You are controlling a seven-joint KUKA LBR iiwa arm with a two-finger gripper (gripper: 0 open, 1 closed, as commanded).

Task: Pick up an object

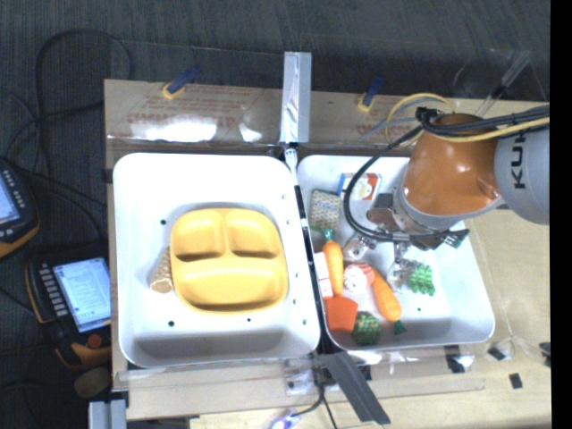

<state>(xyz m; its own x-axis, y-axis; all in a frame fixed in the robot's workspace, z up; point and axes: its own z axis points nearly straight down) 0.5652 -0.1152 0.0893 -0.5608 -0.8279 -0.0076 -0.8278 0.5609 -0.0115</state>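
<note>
Object to grab looks like the small white round toy (pixel 357 278), sitting between two orange plastic carrots in the right white bin (pixel 478 315). Gripper (pixel 379 248) hangs just above it, released, nothing between its fingers, so the pick isn't done yet.

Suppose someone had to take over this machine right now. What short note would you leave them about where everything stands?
Pincer: low inside the right white bin, above the toys; whether it grips anything can't be seen from here.
Things: in the right bin, two orange toy carrots, a small white and red toy, an orange block, two green leafy toys and a speckled square pad.
Left white bin: a yellow three-compartment plastic tray with a tan piece at its left edge.
Done: arm is over the toys.
Left: grasp one object and lift it.
</note>
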